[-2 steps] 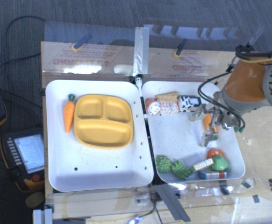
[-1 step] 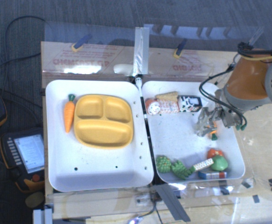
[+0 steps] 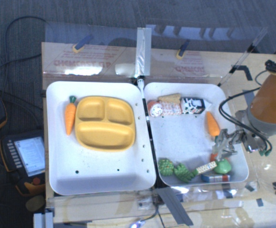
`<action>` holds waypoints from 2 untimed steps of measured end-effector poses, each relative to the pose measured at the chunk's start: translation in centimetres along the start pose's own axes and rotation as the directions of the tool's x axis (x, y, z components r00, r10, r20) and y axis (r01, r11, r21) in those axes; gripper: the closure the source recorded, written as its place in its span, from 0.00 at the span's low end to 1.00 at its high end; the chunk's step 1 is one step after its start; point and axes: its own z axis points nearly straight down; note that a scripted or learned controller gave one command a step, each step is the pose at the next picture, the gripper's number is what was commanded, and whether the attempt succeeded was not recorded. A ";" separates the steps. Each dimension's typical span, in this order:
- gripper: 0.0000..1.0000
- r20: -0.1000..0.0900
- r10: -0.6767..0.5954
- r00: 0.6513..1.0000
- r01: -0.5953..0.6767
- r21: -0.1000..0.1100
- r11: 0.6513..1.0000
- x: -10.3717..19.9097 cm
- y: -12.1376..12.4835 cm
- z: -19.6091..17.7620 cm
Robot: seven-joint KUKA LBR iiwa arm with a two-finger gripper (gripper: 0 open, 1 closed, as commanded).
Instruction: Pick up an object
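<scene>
My gripper (image 3: 225, 145) hangs low over the right side of the right bin (image 3: 185, 137), at the end of the grey arm with its orange band (image 3: 271, 99). An orange carrot (image 3: 212, 124) lies just up and left of it. Just below the gripper sit a green round item (image 3: 223, 166) and a tan bar (image 3: 206, 167). A blue and red marker (image 3: 215, 178) lies by the bin's front wall. Nothing can be made out in the gripper's grasp.
At the right bin's back are a cow-patterned carton (image 3: 193, 105), a tan cracker (image 3: 170, 99) and a red-white item (image 3: 156, 109). Green broccoli pieces (image 3: 176, 170) sit at its front. The left bin (image 3: 57, 165) holds a yellow divided tray (image 3: 105, 122) and a second carrot (image 3: 70, 117).
</scene>
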 end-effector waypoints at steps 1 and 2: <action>0.00 0.002 -0.001 1.000 0.001 -0.001 1.000 -0.1 0.1 0.0; 0.00 0.010 0.017 1.000 -0.017 0.002 1.000 -4.4 2.2 5.1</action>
